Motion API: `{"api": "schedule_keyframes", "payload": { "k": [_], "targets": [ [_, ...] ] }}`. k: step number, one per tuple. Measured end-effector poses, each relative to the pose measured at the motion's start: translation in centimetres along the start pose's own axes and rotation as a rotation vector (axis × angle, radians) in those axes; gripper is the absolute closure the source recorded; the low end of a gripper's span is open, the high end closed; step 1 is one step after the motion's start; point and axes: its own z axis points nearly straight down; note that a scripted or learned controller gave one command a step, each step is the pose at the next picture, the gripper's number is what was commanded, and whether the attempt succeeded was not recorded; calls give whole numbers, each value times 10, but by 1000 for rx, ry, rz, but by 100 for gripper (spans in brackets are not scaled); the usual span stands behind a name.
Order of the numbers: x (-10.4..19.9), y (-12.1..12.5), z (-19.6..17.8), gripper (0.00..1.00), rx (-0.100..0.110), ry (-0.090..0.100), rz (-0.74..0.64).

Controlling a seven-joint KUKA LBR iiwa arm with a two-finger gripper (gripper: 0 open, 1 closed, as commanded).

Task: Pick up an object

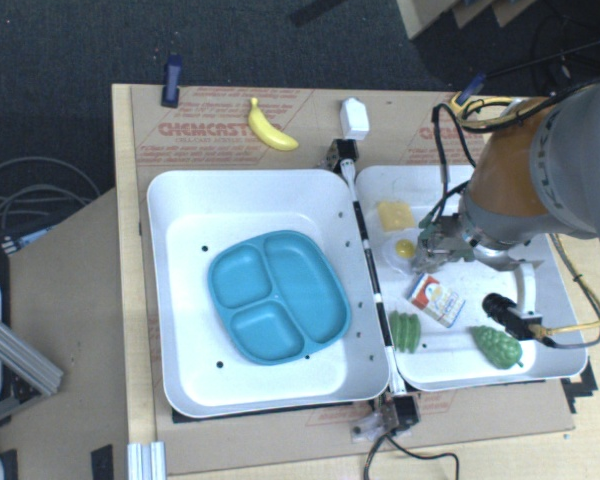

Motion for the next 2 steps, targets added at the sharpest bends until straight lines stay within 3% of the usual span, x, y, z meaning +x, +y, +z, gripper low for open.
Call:
{"api": "schedule_keyframes", "payload": {
  "k": [1, 2],
  "targets": [
    [0, 0, 0, 0, 0, 0, 0],
    [-2, -48, 11, 0, 2, 0, 1]
  ]
}}
